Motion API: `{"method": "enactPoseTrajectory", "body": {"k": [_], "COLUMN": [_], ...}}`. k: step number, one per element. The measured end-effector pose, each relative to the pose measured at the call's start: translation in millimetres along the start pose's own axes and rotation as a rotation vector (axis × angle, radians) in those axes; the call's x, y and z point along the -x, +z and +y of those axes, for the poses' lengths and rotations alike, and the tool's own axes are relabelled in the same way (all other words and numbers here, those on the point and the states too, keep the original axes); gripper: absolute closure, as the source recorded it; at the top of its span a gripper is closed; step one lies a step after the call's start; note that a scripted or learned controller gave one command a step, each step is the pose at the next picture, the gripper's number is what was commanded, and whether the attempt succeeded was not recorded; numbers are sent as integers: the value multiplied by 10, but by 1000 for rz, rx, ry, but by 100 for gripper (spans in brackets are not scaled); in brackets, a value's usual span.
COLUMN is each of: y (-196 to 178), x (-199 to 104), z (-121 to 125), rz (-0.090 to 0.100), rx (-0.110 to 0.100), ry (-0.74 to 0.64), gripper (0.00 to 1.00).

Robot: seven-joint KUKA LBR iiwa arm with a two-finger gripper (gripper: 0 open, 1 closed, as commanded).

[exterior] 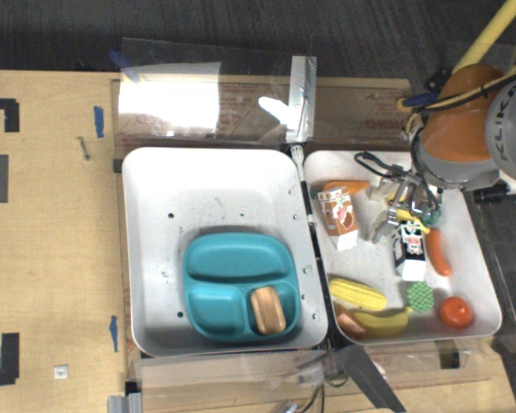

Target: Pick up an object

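Camera view, looking down on the bench. Left bin (146, 231): a teal divided plate (232, 274) lies toward the near edge, with a brown bread roll (268, 309) in its near-right compartment. Right bin (482, 291): a small carton (338, 211) printed in orange and white stands near the far-left corner; a corn cob (357, 294) and a banana (383, 320) lie along the near-left edge, the banana just nearer the rim; a green knobbly piece (420, 297) and a tomato (456, 311) sit toward the near-right corner; a small dark bottle with a white base (410, 249) lies mid-bin, with an orange carrot-like piece (438, 252) just beside it on the right. The arm (464, 127) enters at the far-right corner, and the gripper (399, 203) hangs over the far part of the right bin, between the carton and the bottle. Cables clutter the fingers, so their state cannot be told; no object appears to sit between them.
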State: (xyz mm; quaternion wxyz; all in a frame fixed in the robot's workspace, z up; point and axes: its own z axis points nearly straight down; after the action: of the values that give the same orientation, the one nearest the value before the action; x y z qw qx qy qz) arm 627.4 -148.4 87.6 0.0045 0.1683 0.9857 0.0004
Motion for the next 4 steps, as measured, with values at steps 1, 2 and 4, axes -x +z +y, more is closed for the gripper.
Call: {"method": "enactPoseTrajectory", "body": {"k": [1, 2, 4], "y": [-3, -10, -4], "x": [-365, -469, -193], "z": [-312, -38, 24], "rz": [3, 2, 2], "rx": [-1, -1, -2], "ry": [63, -62, -138], "gripper": [0, 0, 0]}}
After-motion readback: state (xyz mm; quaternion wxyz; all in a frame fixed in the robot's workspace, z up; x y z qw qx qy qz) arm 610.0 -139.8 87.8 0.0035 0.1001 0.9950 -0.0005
